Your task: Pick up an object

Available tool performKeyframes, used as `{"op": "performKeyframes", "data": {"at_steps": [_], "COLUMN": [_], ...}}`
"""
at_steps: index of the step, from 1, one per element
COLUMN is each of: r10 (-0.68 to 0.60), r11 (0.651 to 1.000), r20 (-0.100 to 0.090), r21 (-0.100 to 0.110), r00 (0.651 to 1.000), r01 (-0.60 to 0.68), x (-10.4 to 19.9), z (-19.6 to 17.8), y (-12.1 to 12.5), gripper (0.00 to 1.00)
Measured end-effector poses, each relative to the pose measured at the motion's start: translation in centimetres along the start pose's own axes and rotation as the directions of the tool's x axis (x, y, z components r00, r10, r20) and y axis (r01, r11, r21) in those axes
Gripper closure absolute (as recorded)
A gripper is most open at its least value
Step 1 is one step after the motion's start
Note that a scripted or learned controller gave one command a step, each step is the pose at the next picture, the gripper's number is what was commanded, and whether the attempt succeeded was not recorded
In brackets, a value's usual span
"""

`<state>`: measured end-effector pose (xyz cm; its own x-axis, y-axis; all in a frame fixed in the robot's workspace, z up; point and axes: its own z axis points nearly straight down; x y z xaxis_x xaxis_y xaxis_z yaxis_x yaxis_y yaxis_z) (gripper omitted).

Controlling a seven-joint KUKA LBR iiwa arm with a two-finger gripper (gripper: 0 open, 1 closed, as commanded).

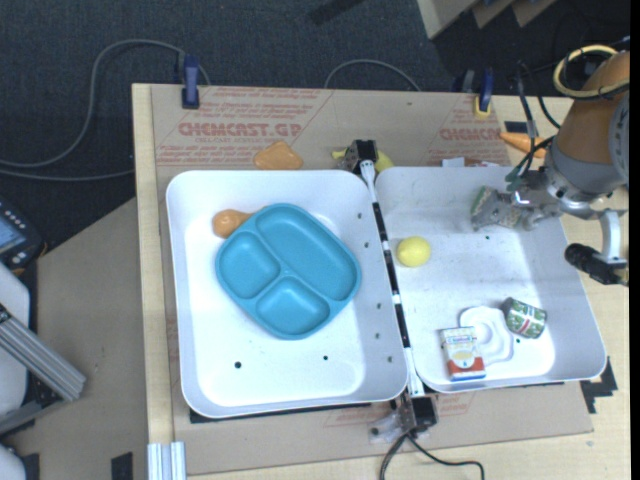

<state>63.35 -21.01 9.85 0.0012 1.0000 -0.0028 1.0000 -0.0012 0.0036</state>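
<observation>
My gripper (490, 209) hangs over the far part of the right bin (560, 268), at the end of the grey arm with its orange band (590, 118). A yellow lemon-like ball (413, 252) lies down and to the left of it, near the bin's left wall. At the front of that bin lie a white lid (487, 326), a small red and white carton (463, 354) and a green crumpled packet (525, 319). Nothing in the view sits at the gripper's tip.
The left bin (200, 348) holds a blue divided plate (287, 268), with a small orange object (227, 222) at the plate's far left edge. Another orange item (277, 155) lies on the bench behind the bins. A black clamp (364, 155) joins the bins at the back.
</observation>
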Motion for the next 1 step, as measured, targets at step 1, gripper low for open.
{"op": "performKeyframes", "data": {"at_steps": [1], "r10": [-0.003], "r11": [1.0], "r20": [-0.015], "r21": [0.016], "r00": [1.0], "r01": [0.003], "x": [-0.2], "z": [1.35], "y": [3.33], "gripper": [0.0]}}
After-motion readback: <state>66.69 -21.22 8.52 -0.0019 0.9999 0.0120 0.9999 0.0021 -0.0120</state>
